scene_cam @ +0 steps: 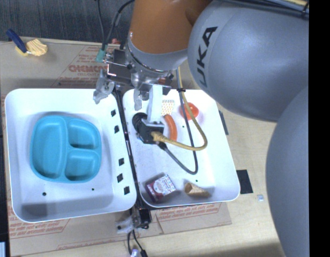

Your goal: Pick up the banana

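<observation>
My gripper (120, 93) hangs over the back end of the wall between the two white bins. Its grey fingers (103, 91) stand apart, open, with nothing between them. The big grey arm and its orange band cover the back of the right bin (225, 159). Beside the wrist in that bin lie a small yellow grid-patterned piece (166, 107), an orange carrot-like piece (171, 126) and a red round piece (191, 110).
The left bin (15, 143) holds a blue divided plate (66, 148). A dark red packet (160, 188) and a tan cone-shaped piece (197, 189) lie at the right bin's front. A yellow thing with a blue handle (32, 47) lies on the cardboard at the back left.
</observation>
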`<state>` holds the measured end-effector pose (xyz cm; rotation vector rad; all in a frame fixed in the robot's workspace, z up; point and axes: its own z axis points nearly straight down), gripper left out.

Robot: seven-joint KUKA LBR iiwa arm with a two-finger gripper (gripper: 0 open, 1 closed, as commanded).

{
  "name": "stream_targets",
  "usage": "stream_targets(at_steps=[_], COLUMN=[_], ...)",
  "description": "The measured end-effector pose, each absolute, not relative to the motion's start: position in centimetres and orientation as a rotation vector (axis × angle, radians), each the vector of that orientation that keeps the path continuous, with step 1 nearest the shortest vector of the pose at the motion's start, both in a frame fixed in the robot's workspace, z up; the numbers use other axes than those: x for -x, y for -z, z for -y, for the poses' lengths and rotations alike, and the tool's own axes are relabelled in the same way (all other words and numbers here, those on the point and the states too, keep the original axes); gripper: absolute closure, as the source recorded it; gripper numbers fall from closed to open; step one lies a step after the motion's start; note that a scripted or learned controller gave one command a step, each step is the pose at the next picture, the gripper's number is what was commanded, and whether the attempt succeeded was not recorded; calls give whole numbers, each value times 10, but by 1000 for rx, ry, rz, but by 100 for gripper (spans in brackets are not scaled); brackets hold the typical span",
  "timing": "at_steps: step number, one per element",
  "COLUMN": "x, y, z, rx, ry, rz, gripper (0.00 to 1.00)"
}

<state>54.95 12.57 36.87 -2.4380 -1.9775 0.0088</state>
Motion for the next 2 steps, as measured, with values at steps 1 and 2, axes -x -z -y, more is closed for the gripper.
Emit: stream_targets(at_steps=[1,2], x=[-585,-531], y=[-375,-325], z=[-188,-215], rx=[2612,2624], ry=[-4,-10], rz=[1744,1725], gripper=[0,0])
